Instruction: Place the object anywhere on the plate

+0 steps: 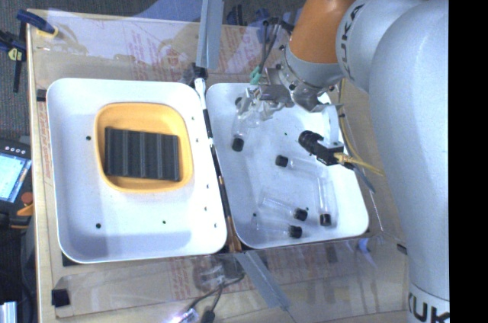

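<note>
Scattered across the right bin lie the candidates for the task's thing: several clear plastic tubes with black caps, one near the bin's left wall, one at mid-floor, and a cluster toward the near edge. Their bodies are almost see-through against the white floor, so mostly the dark caps give them away. The gripper hangs over the bin's far left corner, and whether it is clenched, released or carrying a tube I cannot tell. The risks, as I judge them: a slick, round tube could roll or slip from a pinch, or the fingers could close on nothing. The yellow plate in the left bin carries a dark ribbed insert; a tube dropped there might roll off.
</note>
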Controlling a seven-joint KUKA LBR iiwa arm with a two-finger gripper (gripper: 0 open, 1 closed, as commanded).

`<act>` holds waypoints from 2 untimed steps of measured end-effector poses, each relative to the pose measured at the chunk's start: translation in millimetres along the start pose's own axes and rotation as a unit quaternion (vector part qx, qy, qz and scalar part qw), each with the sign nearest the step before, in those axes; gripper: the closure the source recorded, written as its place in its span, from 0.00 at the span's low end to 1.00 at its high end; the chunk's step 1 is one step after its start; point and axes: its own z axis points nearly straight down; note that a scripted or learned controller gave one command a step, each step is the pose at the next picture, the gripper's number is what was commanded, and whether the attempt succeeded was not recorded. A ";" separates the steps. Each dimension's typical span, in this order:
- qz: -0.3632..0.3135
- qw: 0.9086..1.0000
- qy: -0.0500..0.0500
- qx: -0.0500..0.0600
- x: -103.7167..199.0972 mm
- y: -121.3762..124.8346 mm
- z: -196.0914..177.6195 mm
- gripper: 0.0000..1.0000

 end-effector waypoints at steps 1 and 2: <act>-0.096 0.995 0.000 0.001 32.2 -3.8 1.3 1.00; -0.197 0.980 -0.007 -0.001 49.4 -13.2 7.4 1.00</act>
